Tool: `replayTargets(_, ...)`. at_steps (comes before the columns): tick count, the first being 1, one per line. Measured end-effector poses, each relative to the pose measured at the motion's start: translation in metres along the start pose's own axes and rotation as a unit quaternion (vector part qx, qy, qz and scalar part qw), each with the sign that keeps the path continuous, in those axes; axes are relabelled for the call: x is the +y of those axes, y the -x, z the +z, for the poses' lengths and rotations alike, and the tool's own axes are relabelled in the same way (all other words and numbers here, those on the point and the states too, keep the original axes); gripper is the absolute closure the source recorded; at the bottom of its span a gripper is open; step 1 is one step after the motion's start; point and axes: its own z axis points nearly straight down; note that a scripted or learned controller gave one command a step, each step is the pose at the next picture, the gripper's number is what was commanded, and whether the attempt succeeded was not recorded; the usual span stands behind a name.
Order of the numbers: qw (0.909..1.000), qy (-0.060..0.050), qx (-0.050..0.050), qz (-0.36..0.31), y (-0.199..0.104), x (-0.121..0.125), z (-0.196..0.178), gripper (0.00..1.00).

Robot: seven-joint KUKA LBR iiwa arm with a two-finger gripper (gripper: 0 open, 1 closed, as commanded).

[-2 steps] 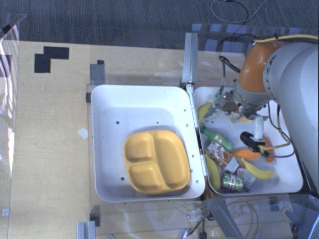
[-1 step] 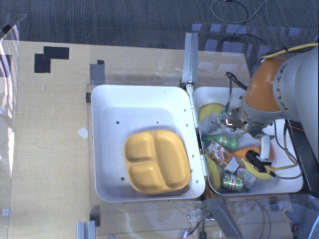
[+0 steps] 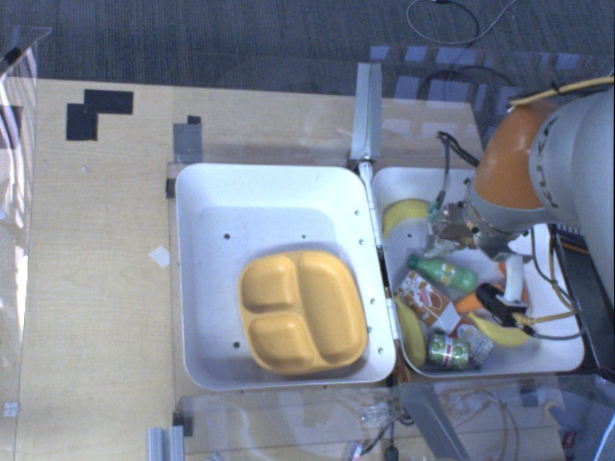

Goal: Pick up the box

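The box (image 3: 426,299) is a small red and brown carton lying tilted in the right bin (image 3: 567,358), just below a green bottle (image 3: 443,274). My gripper (image 3: 448,230) hangs over the bin's upper middle, beneath the orange band of the arm. It is above the bottle and farther back than the box, apart from it. Nothing shows in the gripper.
Around the box lie a green can (image 3: 447,351), a banana (image 3: 506,330), an orange item (image 3: 467,303) and a round yellow fruit (image 3: 404,215). The left bin (image 3: 207,257) holds a yellow divided plate (image 3: 302,309). Cables trail at the right bin's side.
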Motion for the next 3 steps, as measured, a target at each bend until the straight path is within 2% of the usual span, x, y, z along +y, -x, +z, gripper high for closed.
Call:
replayTargets(1, 0.9981, -0.007, -0.002, 0.061, -0.004, -0.008, -0.054, 1.00)
replayTargets(2, 0.9981, -0.007, -0.002, 0.061, -0.004, -0.008, -0.054, 0.00)
replayTargets(3, 0.9959, -0.007, -0.002, 0.091, -0.004, -0.023, 0.001, 0.00)
